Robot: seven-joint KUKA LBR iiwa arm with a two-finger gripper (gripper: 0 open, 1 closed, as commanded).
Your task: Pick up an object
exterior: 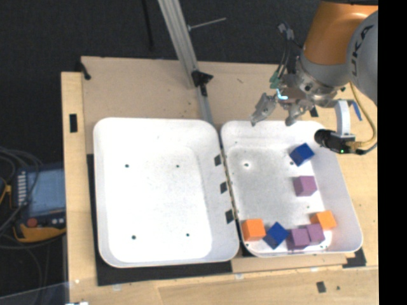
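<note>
The pincer (276, 114) hangs at the frame's upper right, fingers spread wide and holding nothing, over the right bin's (267, 176) far rim. The nearest block, a blue cube (301, 154), lies just below and right of it.

Two white bins: left bin (156, 189), right bin (267, 170), each finely speckled grey, on a tan bench (140, 88). Blocks: two blue (301, 154) (276, 234), two orange (254, 229) (326, 220), three purple (304, 185) (297, 238) (315, 234). Arm (337, 30) grey with orange band.
</note>
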